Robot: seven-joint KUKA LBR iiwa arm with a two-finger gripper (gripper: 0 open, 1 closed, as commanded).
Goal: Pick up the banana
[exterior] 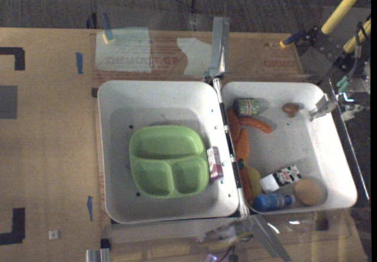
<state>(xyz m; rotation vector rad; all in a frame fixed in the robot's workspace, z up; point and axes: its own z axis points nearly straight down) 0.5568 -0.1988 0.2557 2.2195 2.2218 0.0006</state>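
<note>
The banana is a yellow piece lying against the left wall of the right bin, toward its front. An orange carrot-like piece lies just behind it, and a white bottle with black spots touches its right side. My gripper hangs over the right bin's far right rim, well away from the banana, and nothing is visible in its grasp. The arm behind it is mostly cut off at the right edge of the view.
The right bin also holds a green can, a red-orange carrot, a brown lump, a blue bottle and a tan round object. The left bin holds a green divided plate and a small packet.
</note>
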